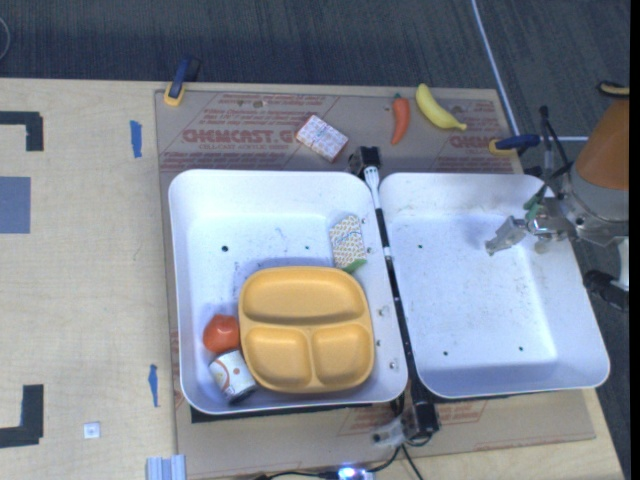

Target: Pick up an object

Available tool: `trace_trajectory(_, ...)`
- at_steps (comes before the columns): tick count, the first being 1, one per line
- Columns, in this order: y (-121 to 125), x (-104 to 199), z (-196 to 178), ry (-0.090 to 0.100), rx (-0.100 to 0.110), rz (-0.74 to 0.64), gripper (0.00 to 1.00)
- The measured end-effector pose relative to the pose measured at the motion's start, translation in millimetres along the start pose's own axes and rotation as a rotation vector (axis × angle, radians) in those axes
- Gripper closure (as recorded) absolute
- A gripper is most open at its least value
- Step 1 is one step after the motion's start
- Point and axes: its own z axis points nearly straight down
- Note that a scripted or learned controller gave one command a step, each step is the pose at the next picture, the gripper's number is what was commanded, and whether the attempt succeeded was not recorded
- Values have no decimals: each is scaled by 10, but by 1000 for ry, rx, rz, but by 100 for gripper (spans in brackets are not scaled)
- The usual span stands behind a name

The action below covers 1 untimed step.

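hovering over the right bin [560, 368], nothing held.
the fingers [505, 236] sit at that bin's upper right; how far open they are i cannot tell. every pickable thing lies in the left bin [190, 268]: a yellow tray [305, 326], a tomato [220, 332] and a can [230, 373] touching its left side, a packet [347, 240] just above it. best to cross over and go for the tomato or packet, i'd say; the tray is broad and crowds its neighbours. a banana [438, 108] and chili [400, 120] lie on the surface behind.
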Motion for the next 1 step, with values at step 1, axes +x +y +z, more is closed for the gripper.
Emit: trace_trajectory(1, 416, 8, 41, -8, -12, 0, 0)
